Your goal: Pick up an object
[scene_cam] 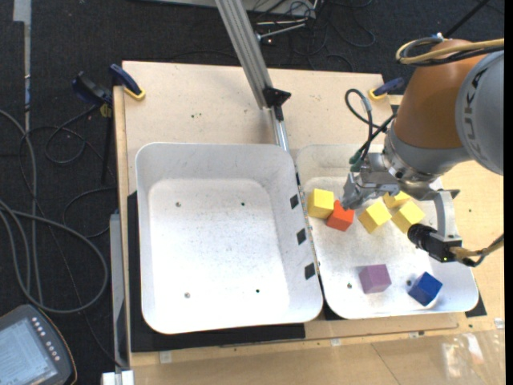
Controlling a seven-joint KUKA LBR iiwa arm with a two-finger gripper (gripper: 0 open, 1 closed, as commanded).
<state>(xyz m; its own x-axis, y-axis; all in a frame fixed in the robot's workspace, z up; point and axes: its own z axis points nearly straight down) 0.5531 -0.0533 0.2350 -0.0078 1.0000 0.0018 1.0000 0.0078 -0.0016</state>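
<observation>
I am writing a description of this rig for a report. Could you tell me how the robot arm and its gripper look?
The arm is thick and rounded, grey with a wide orange band above the wrist. Black cables loop beside it and a pale cable curves over its top. The gripper is a small grey metal piece. A pale bracket bearing a black cylindrical part hangs beside it.

Right bin holds six blocks: red cube (pixel 341 216) just below the tool (pixel 357 191), yellow cube (pixel 321 203) to its left, two tilted yellow blocks (pixel 373 216) (pixel 408 214) to its right, purple cube (pixel 374 278) and blue cube (pixel 425 288) well below it.
</observation>
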